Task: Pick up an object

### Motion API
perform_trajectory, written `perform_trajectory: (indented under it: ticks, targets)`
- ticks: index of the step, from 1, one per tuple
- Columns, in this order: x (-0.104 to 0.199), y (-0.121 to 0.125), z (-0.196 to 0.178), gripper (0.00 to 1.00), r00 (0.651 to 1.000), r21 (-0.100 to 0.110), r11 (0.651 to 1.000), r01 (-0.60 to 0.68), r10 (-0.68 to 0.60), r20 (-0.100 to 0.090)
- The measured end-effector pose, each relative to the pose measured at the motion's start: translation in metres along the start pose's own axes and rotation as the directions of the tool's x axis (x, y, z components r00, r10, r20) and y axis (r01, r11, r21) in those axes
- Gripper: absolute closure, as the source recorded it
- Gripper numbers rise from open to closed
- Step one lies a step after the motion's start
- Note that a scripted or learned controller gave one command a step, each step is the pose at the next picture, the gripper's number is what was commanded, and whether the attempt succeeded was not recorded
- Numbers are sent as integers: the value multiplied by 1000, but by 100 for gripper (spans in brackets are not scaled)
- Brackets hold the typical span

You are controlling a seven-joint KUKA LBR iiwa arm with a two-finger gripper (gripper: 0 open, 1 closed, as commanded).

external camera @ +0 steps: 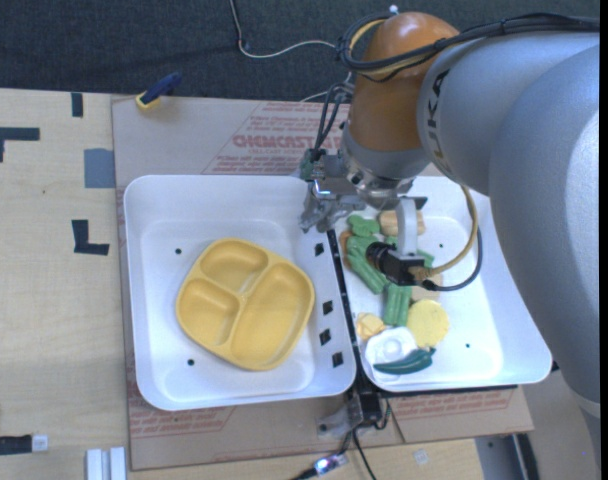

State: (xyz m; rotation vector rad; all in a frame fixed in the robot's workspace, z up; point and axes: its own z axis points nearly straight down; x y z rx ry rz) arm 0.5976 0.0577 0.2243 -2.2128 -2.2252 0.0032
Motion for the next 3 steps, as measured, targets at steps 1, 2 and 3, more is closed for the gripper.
perform_trajectory:
  ticks: [1, 2, 3]
  targets:
    - [-1, 21, 1, 100, 1000, -3, 1000, -2, 2, 1]
    - [7, 16, -5, 100, 1000, -3, 1000, -2, 2, 0]
    - [-8, 11, -7, 100, 1000, -1, 1000, -4, 4, 1]
